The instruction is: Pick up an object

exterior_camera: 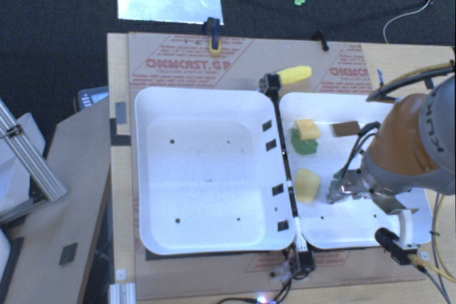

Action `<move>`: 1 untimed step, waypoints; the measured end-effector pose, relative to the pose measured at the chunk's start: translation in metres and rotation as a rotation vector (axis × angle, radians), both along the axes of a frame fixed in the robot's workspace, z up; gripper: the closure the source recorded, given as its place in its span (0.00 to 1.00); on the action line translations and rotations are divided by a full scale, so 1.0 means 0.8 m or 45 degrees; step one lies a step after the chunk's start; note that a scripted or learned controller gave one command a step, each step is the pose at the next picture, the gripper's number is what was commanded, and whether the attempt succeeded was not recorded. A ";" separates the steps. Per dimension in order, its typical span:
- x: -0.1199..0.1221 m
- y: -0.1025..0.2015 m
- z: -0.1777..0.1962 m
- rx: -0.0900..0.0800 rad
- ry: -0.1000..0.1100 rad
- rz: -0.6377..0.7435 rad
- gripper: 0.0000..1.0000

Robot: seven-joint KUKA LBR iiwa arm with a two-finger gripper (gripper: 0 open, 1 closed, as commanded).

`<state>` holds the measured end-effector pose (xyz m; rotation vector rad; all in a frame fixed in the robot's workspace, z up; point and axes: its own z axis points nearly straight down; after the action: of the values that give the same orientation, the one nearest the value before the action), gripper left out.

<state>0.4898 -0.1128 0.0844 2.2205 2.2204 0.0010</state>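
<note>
Lowest in frame, my grey arm with its orange band [406, 139] enters from the right over the right-hand shallow white bin [335, 235]. My pincer [342, 189] sits low at that bin's centre; whether it is released or clenched, I cannot tell. Pale yellow soft block [307, 184] lies just left of it. Yellow cube [308, 129] touches green lump [305, 146] above; brown flat piece [345, 128] lies right of the cube
</note>
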 end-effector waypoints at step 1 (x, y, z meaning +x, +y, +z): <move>0.001 0.001 0.014 0.000 -0.004 0.003 1.00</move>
<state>0.4910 -0.1122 0.0952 2.2168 2.2213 0.0042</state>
